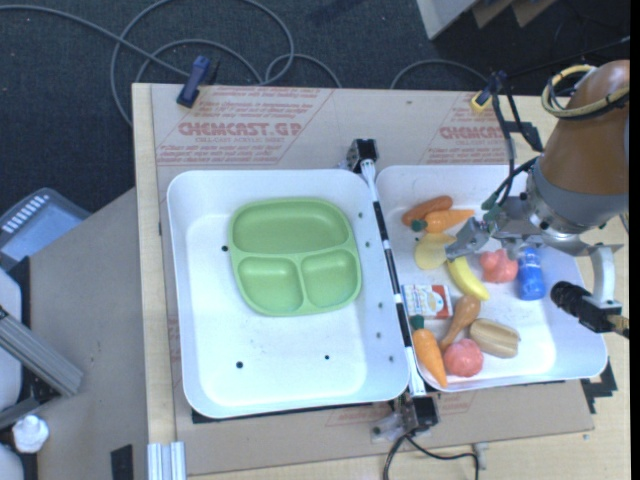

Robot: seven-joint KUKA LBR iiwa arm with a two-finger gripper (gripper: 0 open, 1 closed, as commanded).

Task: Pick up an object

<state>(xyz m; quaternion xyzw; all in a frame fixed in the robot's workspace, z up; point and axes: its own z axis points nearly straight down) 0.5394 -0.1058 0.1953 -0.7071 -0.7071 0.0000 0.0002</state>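
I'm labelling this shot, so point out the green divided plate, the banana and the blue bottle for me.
green divided plate (292, 230): camera view, floor of its large upper compartment.
banana (466, 279): camera view, middle of its yellow curve.
blue bottle (530, 276): camera view, its body.

Green tray in left bin, toy food in right bin, claw above banana

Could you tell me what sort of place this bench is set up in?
Most likely a robotics lab for grasping trials: a grey-and-orange arm reaches over a white bin of toy food, a green divided tray sits in the other, and loose cables trail across the floor.
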